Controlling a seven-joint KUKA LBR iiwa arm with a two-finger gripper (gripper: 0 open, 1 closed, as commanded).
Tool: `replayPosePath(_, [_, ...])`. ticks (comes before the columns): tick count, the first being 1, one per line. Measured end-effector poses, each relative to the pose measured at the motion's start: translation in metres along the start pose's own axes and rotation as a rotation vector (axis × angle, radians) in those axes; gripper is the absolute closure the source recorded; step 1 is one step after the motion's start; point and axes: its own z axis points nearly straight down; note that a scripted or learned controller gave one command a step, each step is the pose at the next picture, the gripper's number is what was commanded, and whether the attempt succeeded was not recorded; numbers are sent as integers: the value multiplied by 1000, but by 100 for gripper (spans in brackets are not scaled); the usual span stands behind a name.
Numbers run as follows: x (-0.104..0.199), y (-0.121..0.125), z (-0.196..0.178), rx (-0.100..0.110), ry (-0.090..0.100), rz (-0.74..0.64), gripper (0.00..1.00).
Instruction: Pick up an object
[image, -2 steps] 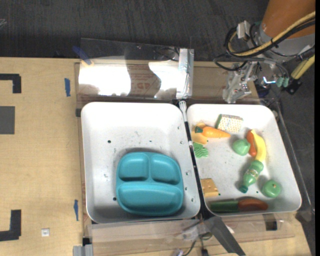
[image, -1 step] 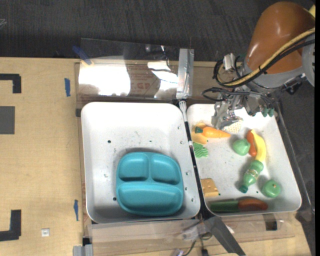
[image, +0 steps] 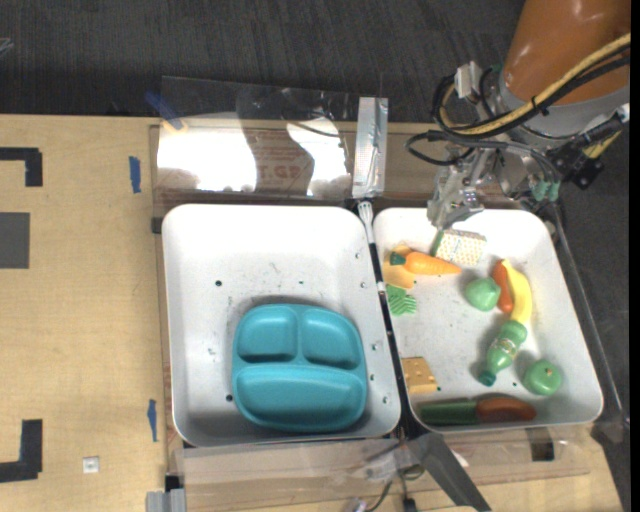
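Observation:
My gripper (image: 456, 207) hangs over the back edge of the right bin (image: 570, 300), below the orange-banded wrist. Just under it, toward the front, lies a pale checkered waffle piece (image: 461, 244); whether it is touched I cannot tell. Left of that lie an orange carrot (image: 426, 264) and a small green leafy piece (image: 400, 299). A green round fruit (image: 482, 293), a yellow banana (image: 519, 292), a green bottle (image: 500, 352) and a green apple (image: 543, 377) fill the right side of the bin.
A teal divided plate (image: 298, 368) rests in the left bin (image: 260, 240). At the right bin's front wall lie a dark green and red vegetable (image: 476, 408) and a tan cracker (image: 418, 375). A shiny foil strip (image: 368, 145) stands behind the bins.

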Motion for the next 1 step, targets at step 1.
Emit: replayPosePath(1, [-2, 1, -10, 0, -6, -1, 100])
